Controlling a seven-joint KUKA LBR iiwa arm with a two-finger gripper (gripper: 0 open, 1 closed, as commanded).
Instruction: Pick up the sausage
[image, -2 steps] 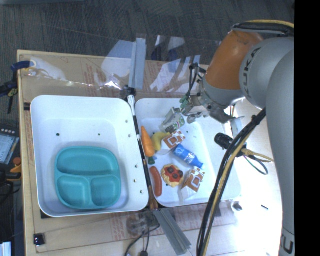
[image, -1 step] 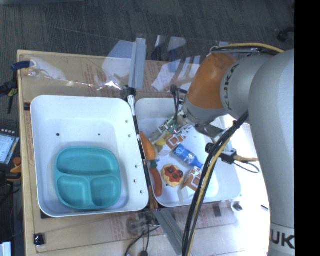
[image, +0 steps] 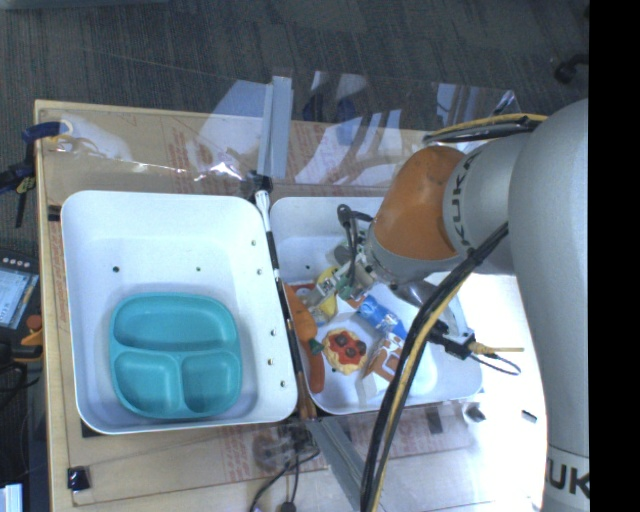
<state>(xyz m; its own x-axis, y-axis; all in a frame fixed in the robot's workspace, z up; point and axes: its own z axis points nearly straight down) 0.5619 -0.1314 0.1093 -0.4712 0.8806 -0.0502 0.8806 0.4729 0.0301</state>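
Note:
The sausage (image: 316, 373), a reddish-brown stick, lies along the left wall of the right bin (image: 300, 225) near its front corner. An orange elongated piece (image: 301, 319) lies just behind it on the same wall. My gripper (image: 347, 276) hangs under the orange wrist band over the middle of the right bin, above a jumble of toy food. It stands behind and to the right of the sausage, apart from it. The wrist hides most of the gripper.
Near the sausage lie a pizza slice (image: 347, 348), a blue packet (image: 381, 313), a yellow-green piece (image: 327, 286) and a brown-white item (image: 383, 358). The left bin (image: 150, 215) holds a teal divided plate (image: 176, 352). A black cable (image: 400, 380) crosses the right bin's front.

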